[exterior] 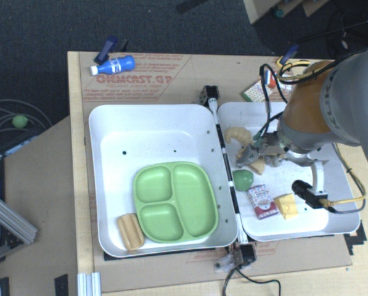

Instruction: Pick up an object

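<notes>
**Tool low over the crowded left side of the right bin**

I see the tool (258, 155) down in the right bin (298, 224), near the bin's left wall. I cannot tell whether it is released or clenched; the wrist hides that.

Loose things crowd around it:
- A pale curved piece (238, 134) lies just beyond it on the far side.
- A small tan piece (256, 166) sits right at it.
- A green round piece (243, 179) lies just nearer, against the wall.
- A red and white packet (262, 201) and a yellow block (287, 206) lie nearer still, side by side.

The left bin (147, 131) holds a green divided plate (174, 200) and a tan block (130, 231) at its near left. A blue and white bottle (113, 65) lies on the worktop (184, 76), far left.
</notes>
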Robot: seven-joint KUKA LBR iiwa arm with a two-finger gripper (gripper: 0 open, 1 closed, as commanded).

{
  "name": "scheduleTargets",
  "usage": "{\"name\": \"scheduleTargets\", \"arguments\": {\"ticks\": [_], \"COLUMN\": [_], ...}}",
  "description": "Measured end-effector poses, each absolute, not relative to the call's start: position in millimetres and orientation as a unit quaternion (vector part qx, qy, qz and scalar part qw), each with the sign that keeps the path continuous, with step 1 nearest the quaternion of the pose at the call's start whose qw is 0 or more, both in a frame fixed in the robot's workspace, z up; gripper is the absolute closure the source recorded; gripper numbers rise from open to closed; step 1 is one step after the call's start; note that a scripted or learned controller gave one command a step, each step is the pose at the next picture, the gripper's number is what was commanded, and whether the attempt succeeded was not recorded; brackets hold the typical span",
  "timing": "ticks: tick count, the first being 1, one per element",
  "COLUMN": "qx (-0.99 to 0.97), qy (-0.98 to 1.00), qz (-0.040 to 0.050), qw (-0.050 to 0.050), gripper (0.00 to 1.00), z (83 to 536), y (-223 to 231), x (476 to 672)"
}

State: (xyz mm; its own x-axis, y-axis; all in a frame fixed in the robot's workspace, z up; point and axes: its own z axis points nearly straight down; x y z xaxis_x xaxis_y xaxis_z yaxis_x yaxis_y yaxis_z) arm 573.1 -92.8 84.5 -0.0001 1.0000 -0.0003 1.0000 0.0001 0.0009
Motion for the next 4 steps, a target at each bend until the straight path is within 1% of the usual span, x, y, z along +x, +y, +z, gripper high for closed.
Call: {"name": "scheduleTargets", "arguments": {"ticks": [1, 2, 3, 4], "qx": [0.707, 0.707, 0.707, 0.707], "qy": [0.707, 0.707, 0.707, 0.707], "qz": [0.0001, -0.0004, -0.0003, 0.0003], "qw": [0.001, -0.001, -0.001, 0.001], "gripper": [0.00, 0.00, 0.00, 0.00], "z": [85.1, 84.3, 84.4, 84.8], "y": [-114.4, -102.5, -92.5, -103.9], "x": [626.9, 578.2, 560.4, 597.6]}}
